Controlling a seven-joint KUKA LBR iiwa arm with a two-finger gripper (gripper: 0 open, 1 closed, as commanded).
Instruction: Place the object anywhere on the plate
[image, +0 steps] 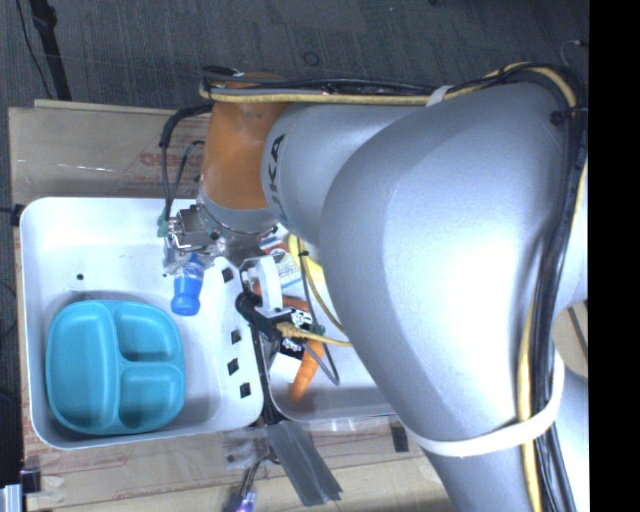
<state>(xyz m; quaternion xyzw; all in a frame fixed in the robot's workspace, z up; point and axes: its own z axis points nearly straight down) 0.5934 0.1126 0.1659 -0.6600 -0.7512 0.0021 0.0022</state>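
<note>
Camera view gives you the blue divided plate (115, 365) in the left bin's (60, 230) near corner; the gripper (190, 262) above grips a blue bottle (187, 292).

A light-blue plate (115, 365) sits in a white bin (60, 240), a blue object (187, 295) hangs nearby, the arm (430, 260) is grey with an orange band (238, 150), and an orange item (305, 378) shows.
</note>
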